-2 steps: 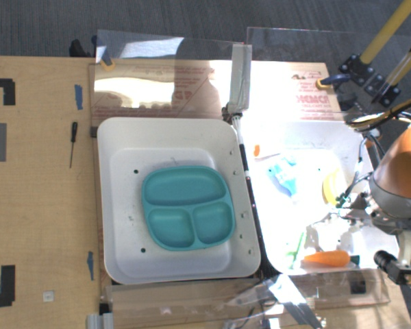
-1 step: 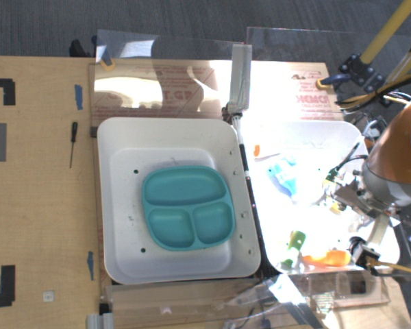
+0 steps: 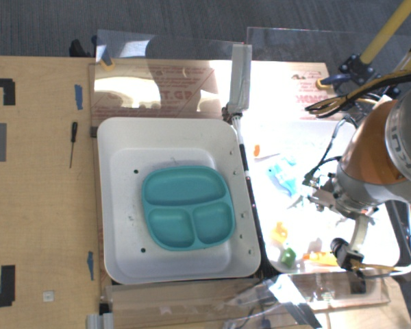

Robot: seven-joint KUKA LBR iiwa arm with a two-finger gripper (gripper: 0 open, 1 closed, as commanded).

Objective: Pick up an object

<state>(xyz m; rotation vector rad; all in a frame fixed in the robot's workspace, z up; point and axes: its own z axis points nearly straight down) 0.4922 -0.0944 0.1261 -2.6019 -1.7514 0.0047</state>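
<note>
The tool (image 3: 320, 199) hovers over the right bin (image 3: 288, 129) of the 2, and I cannot tell whether it is open or closed. A blue object (image 3: 283, 177) lies just beside it, nearer the bin's left edge. It's small, so a slightly offset descent would probably close on nothing.

Beyond my wooden bench (image 3: 34, 218) lies dark grey floor (image 3: 192, 5), perhaps carpet; strong light glares over the right side.
</note>
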